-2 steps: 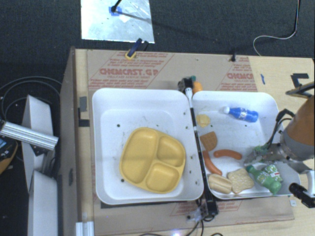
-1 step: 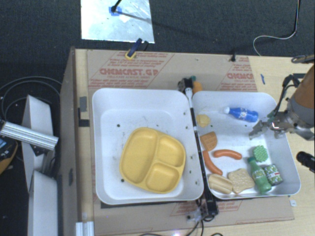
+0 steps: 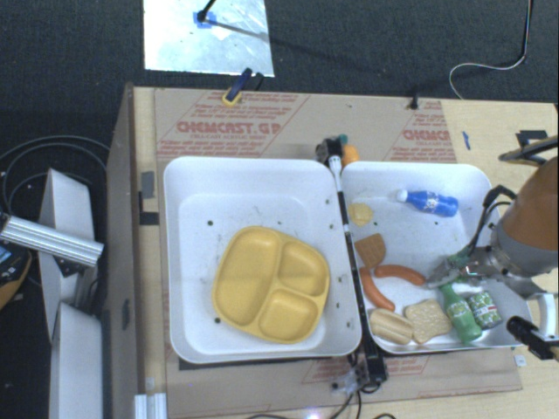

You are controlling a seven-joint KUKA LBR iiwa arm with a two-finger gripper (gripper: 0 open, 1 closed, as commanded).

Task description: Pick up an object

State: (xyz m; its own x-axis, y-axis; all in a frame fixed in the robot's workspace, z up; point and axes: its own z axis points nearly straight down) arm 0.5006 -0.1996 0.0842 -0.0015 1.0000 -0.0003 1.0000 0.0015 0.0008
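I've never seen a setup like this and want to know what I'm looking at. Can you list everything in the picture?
Bins: 2, white, side by side on the bench.
Divided plate: 1, yellow, in the left bin.
Bottle: 1, blue with white cap, at the far side of the right bin.
Bottle: 1, green, at the near right of the right bin.
Can: 1, green and white, beside the green bottle.
Sausages: 2, orange-red, middle of the right bin.
Toast slice: 1, brown, above the sausages.
Cracker: 1, tan, at the near edge.
Bread roll: 1, pale, left of the cracker.
Round chip: 1, pale yellow, at the far left of the right bin.
Arm: 1, grey with orange band, at right.
End effector: 1, dark, over the right bin above the green bottle.
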